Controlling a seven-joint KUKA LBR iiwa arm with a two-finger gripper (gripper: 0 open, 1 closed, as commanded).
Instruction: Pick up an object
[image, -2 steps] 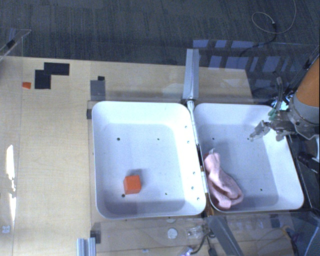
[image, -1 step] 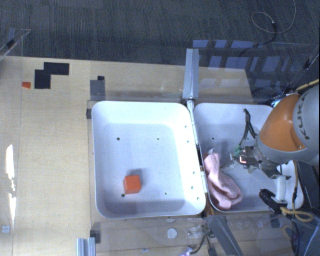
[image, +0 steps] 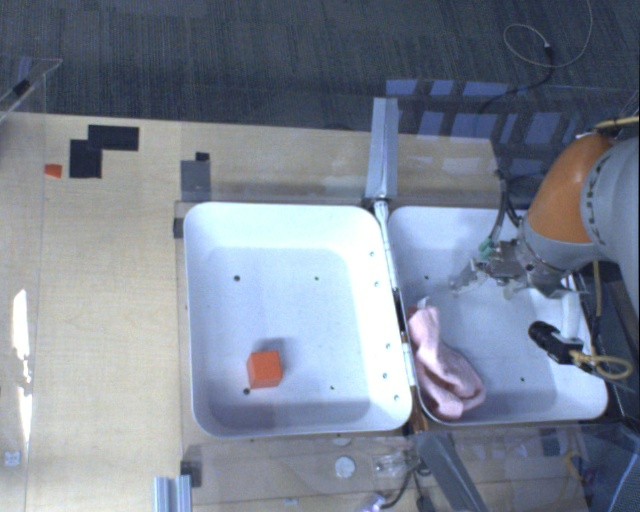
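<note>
An orange cube (image: 265, 369) lies in the left bin (image: 215, 320), toward its near left part. A pink cloth (image: 440, 366) is bunched against the left wall of the right bin (image: 520, 400), near its front. My gripper (image: 483, 273) hangs over the back middle of the right bin, up and to the right of the cloth and apart from it. Nothing shows in its grasp. The grey arm with its orange band (image: 565, 205) comes in from the right.
A metal divider post (image: 384, 150) stands behind the seam between the bins. Black and orange markers (image: 95, 150) sit on the wooden bench at far left. A black fitting with cables (image: 556, 343) hangs over the right bin's right side.
</note>
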